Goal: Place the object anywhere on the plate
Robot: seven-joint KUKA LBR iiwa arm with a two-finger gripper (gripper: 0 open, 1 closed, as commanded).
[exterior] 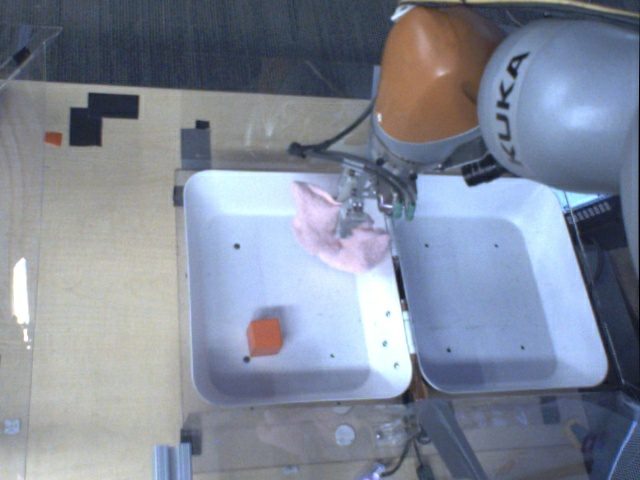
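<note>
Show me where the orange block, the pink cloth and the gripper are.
orange block (pixel 265 337): camera view, its top face.
pink cloth (pixel 325 233): camera view, middle of the crumpled fabric.
gripper (pixel 358 213): camera view, between its fingertips, over the cloth.

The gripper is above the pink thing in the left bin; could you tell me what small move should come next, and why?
Probably a short straight descent: the gripper sits over the pink plate, while the orange cube lies apart near the left bin's front, ungrasped.

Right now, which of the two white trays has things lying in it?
The left bin: it holds a pink plate and a small orange block. The pincer hangs over the plate.
</note>
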